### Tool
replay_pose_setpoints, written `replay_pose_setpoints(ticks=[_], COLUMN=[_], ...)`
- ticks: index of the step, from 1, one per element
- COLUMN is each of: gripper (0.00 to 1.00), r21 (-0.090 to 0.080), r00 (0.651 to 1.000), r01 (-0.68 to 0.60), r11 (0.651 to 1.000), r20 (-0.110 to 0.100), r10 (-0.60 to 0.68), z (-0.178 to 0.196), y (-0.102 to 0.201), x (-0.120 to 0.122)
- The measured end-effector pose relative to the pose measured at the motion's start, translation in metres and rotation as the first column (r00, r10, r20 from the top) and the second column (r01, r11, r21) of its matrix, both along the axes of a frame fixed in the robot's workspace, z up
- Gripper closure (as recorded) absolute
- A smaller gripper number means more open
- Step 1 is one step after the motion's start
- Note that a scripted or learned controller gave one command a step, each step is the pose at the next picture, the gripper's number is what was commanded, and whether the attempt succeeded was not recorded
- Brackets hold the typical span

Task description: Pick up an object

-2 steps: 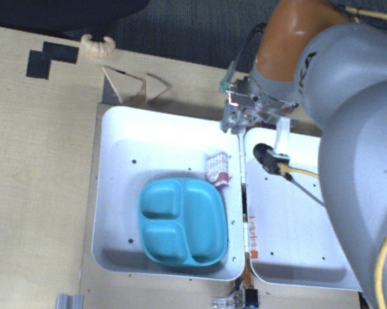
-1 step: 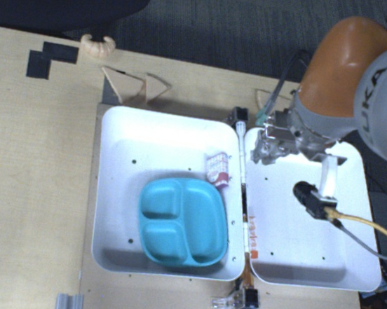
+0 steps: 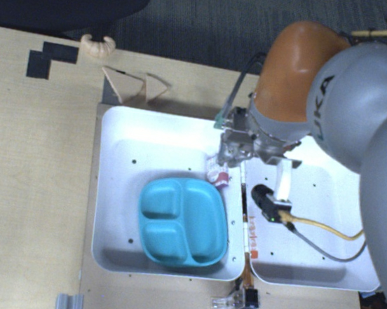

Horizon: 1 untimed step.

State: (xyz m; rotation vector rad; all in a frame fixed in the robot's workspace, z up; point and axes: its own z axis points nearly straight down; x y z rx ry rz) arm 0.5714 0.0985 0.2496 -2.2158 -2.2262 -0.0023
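A: Item one?

B: Scrap (image 3: 218,174), pink and white, crumpled. It lies in the left bin (image 3: 106,174), at the back right, close to the rim shared with the right bin (image 3: 319,276).

A: Long axis, heading?

B: Cannot tell; it is too small and blurred. Its upper part is hidden under the gripper (image 3: 231,155).

A: Jaws?

B: They stand directly above the scrap, at or close to touching it. Whether they are released or clenched cannot be told, and no grasp is visible.

A: Item two?

B: Plate (image 3: 185,220), blue, with three compartments. It lies flat and hollow side up in the middle front of the left bin. Its outline is a rounded rectangle, nearly square, so the long axis is unclear, and its sides sit slightly askew to the bin walls. The two small compartments face the view's left and the large one faces right. Its back right corner lies just beside the scrap.

A: Anything cut off?

B: The arm (image 3: 372,89) covers the right bin's back and right side. The worktop (image 3: 27,185) runs out of frame at the left.
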Motion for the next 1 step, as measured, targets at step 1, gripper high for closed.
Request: replay_pose_setpoints(ticks=[1], gripper=[1.00], r21=[-0.001], r00=[1.000], r01=[0.004], r11=[1.000], r20=[-0.001], r10=[-0.004], z=[-0.0659], y=[-0.0421], x=[-0.0701])
